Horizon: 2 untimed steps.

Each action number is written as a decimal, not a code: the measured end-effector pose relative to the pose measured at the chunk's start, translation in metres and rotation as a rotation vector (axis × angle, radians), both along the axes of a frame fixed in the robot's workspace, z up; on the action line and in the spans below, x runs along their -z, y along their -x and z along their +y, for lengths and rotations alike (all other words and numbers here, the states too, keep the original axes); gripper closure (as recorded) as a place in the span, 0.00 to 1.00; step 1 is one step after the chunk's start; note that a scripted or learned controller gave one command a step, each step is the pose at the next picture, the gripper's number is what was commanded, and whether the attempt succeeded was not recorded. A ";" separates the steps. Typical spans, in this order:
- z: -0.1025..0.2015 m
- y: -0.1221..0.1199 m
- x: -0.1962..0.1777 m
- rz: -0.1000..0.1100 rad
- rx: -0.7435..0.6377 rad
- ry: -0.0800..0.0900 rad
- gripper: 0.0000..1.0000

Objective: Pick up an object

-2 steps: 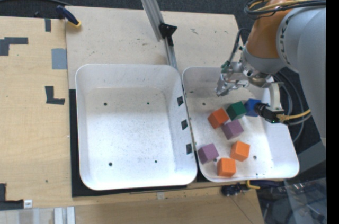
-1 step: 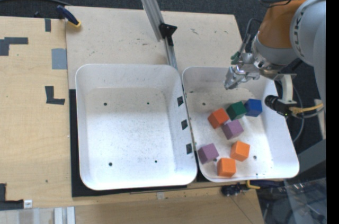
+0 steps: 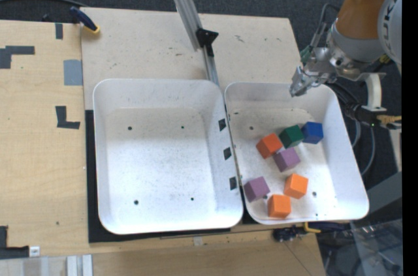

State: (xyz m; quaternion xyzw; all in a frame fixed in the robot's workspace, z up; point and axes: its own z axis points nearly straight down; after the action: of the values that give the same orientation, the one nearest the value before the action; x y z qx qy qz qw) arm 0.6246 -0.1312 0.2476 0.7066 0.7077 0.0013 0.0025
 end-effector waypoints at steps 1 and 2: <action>0.001 -0.001 -0.038 0.002 0.000 -0.001 1.00; 0.042 0.010 -0.034 0.007 -0.003 -0.002 1.00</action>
State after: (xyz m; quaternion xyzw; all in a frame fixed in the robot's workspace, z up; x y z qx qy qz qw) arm 0.6149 -0.0889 0.2815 0.7056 0.7086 -0.0002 -0.0007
